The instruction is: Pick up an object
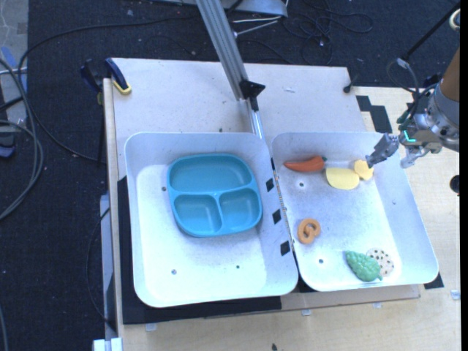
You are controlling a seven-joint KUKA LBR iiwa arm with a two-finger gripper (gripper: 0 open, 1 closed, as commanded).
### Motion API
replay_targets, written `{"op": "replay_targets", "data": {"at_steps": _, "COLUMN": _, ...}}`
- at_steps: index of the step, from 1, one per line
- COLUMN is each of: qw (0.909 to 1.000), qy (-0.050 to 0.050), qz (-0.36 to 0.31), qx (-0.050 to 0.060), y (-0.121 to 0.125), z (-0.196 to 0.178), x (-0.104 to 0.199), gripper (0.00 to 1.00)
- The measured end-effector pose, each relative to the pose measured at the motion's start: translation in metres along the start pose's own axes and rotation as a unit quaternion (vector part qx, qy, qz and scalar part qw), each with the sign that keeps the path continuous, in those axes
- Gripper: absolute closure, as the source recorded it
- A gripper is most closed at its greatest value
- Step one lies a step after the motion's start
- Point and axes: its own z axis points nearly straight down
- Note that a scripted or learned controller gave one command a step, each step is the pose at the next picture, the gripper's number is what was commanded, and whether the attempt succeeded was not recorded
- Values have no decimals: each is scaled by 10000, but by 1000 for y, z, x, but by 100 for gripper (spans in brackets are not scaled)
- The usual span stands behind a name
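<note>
Blue sectioned tray (215,194) in the white left bin (146,269). White right bin (417,232) holds an orange carrot (304,164), yellow pieces (342,178), a tan pretzel (308,230), a green leafy item (363,266) and a pale, dark-speckled cookie (381,258). Counter (175,93): beige.

A pale wooden bench (219,97) stands on dark carpet (58,196). Black cables (44,141) trail across the floor at left and far behind, where a metal stand (219,35) rises.
</note>
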Motion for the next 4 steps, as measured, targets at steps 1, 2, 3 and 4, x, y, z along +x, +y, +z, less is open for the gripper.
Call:
{"op": "replay_targets", "data": {"at_steps": 1, "qw": 10000, "qy": -4, "qz": -3, "qx": -15, "y": 1, "z": -1, "x": 0, "gripper": 0}}
{"op": "replay_targets", "data": {"at_steps": 2, "qw": 10000, "qy": -7, "qz": 3, "qx": -14, "y": 8, "z": 43, "x": -4, "gripper": 0}}
{"op": "replay_targets", "data": {"at_steps": 3, "qw": 10000, "qy": -6, "qz": -13, "qx": -12, "y": 15, "z": 87, "x": 0, "gripper": 0}}
{"op": "replay_targets", "data": {"at_steps": 4, "qw": 10000, "qy": -2, "qz": 2, "qx": -4, "y": 7, "z": 133, "x": 3, "gripper": 0}}
